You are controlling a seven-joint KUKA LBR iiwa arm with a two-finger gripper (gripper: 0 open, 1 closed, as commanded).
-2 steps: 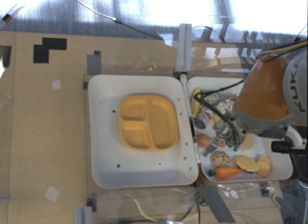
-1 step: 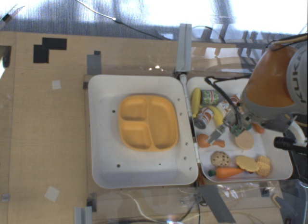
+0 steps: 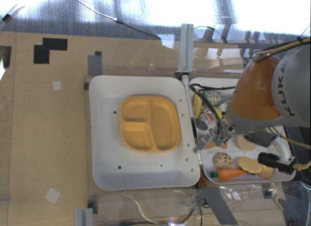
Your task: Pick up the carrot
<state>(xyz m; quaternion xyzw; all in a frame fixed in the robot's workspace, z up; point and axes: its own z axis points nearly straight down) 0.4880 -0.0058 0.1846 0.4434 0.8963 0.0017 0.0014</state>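
KUKA arm (image 3: pixel 265 91) looms over the right bin (image 3: pixel 286 174), biggest thing in view. Left bin (image 3: pixel 104 162) beside it holds a yellow divided plate (image 3: pixel 148 123). Carrot (image 3: pixel 232 174) lies at right bin's front edge, beside a cookie (image 3: pixel 222 160). Gripper (image 3: pixel 212 138) sits above the carrot; finger state can't tell, nothing seen held.
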